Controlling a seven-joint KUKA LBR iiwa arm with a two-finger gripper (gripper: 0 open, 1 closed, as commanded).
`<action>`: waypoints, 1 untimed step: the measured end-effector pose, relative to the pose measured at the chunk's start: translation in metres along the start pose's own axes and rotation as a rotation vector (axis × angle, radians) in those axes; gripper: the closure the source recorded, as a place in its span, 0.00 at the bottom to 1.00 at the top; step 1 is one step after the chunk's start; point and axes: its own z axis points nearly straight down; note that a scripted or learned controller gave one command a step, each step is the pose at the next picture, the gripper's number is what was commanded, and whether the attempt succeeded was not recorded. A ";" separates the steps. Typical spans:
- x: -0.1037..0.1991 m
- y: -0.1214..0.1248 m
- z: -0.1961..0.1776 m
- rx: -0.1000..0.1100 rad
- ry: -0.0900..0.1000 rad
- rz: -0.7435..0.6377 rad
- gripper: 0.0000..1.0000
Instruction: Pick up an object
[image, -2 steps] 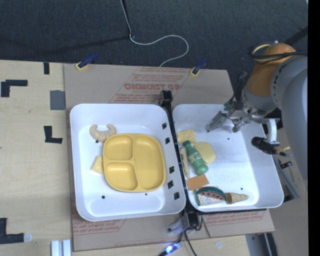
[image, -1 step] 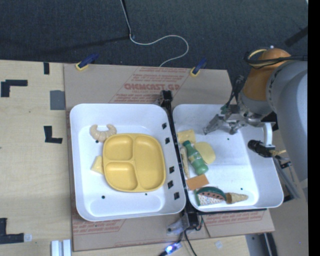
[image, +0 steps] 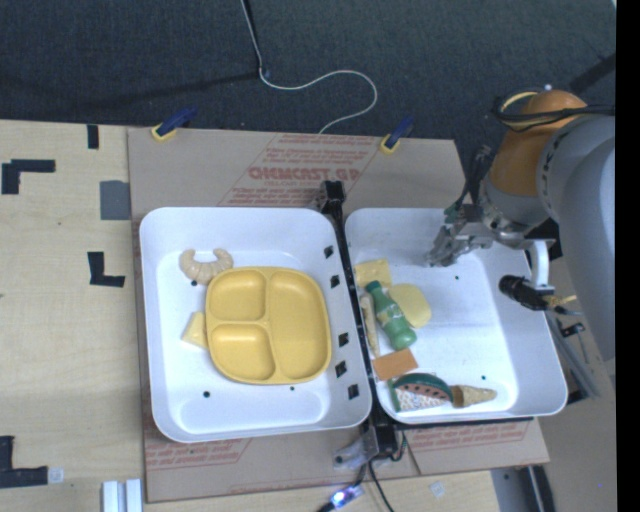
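- I see two white bins side by side on a brown cardboard sheet (image: 300, 175). The left bin (image: 165, 300) and the right bin (image: 500, 350) touch in the middle.
- My arm (image: 560, 170) comes in from the right. It is grey with an orange band.
- The gripper (image: 447, 250) hangs over the far part of the right bin, above bare white floor. I see nothing between its fingers. It is too small and dark for me to say if it is open or closed, so I cannot tell.
- The things I could pick up in the right bin lie along its left side, away from the gripper.
- A green bottle (image: 388, 315) lies on its side there. Just beside it sits a pale yellow round thing (image: 412, 303), and a yellow block (image: 372, 272) lies just behind the bottle.
- An orange block (image: 394, 362) lies by the bottle's near end.
- At the near edge of the right bin I see a watermelon slice (image: 420, 392) and next to it an ice cream cone (image: 474, 395).
- In the left bin a big yellow plate with three parts (image: 268, 323) sits in the middle.
- A tan curved toy (image: 203, 264) lies just behind the plate, and a yellow wedge (image: 194, 329) peeks out at its left side.
- A white cable (image: 320, 82) curls on the dark floor behind the bench.
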 end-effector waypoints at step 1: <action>0.004 0.005 -0.063 -0.005 0.002 0.003 1.00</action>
